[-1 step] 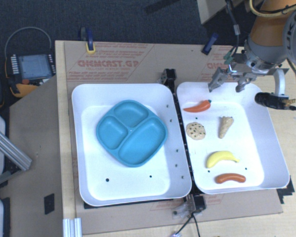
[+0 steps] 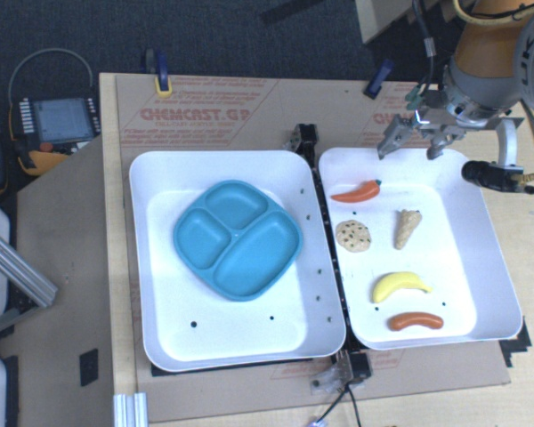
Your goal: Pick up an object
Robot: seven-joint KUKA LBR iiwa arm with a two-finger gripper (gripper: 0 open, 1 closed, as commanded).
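Observation:
My gripper (image 2: 413, 146) hangs over the far edge of the right bin (image 2: 489, 238), its two fingers spread apart with nothing between them. Below it in that bin lie a red chili pepper (image 2: 357, 192), a round chocolate-chip cookie (image 2: 352, 236), a beige cone-shaped piece (image 2: 407, 228), a yellow banana (image 2: 399, 286) and a red-orange sausage (image 2: 416, 322). The pepper is the nearest of them to the gripper, a short way in front of it and to its left.
The left bin (image 2: 160, 310) holds a blue divided plate (image 2: 238, 238). A black clamp (image 2: 304, 136) sits at the far end of the seam between the bins. Cardboard (image 2: 249, 105) covers the bench around them.

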